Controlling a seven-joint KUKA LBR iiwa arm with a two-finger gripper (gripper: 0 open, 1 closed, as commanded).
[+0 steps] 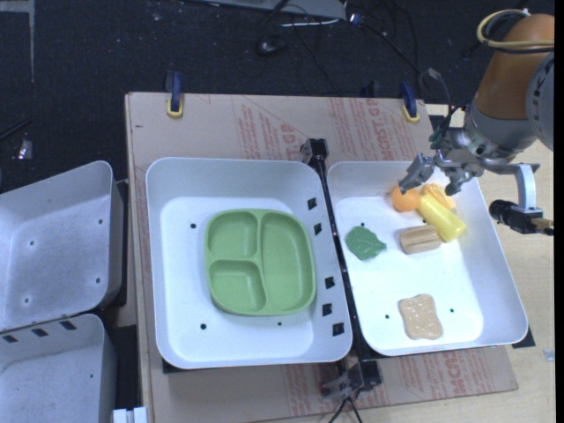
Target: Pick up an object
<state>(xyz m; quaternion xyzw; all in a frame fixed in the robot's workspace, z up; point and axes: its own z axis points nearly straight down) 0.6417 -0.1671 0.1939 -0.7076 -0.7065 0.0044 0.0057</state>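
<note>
Hand over the far corner of the right bin, poised above the orange and yellow pieces.

We see the hand (pixel 436 176) in the upper right of the frame, fingers spread apart and nothing between them, with the orange object (pixel 404 200) and the yellow object (pixel 441 216) just below it. The yellow one looks the likeliest pick to us: its long axis runs from upper left to lower right, and its upper end sits nearly under the open fingers, so we'd judge the drop is almost straight down. A tan block (pixel 419 240) lies just below the yellow piece, a green lump (pixel 364 242) further left, a beige piece (pixel 420 316) near the lower edge of the right bin (pixel 493 263). In the left bin (pixel 176 263) sits a green tray (pixel 261 262), well apart.
</note>
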